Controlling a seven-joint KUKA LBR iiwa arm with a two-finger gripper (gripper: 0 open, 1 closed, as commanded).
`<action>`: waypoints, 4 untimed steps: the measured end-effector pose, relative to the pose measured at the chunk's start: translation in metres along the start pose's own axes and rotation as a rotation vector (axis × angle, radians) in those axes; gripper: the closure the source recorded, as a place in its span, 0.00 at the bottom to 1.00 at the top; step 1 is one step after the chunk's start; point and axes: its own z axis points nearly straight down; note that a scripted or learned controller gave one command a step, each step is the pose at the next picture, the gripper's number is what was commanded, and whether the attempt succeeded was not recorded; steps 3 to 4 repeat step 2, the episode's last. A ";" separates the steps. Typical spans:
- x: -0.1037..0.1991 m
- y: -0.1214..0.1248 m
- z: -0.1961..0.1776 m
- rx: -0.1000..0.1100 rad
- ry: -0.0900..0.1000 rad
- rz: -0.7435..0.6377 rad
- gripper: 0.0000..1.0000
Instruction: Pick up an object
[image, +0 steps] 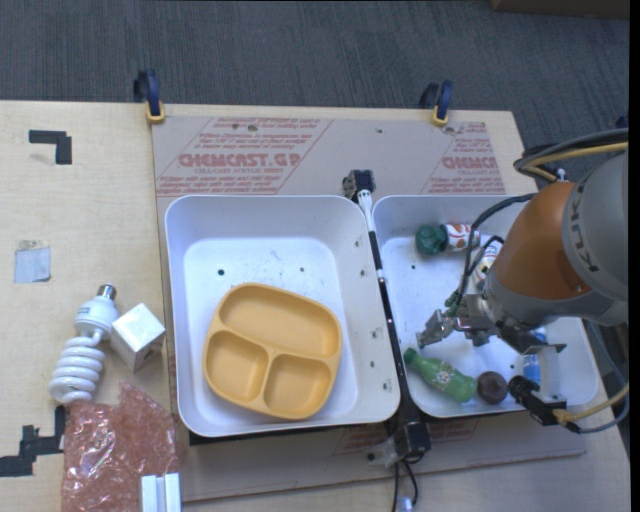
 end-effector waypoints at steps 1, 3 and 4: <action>-0.001 0.001 -0.010 -0.003 -0.001 0.001 1.00; 0.032 0.048 -0.100 -0.002 -0.001 -0.004 1.00; 0.032 0.048 -0.100 -0.002 -0.001 -0.004 1.00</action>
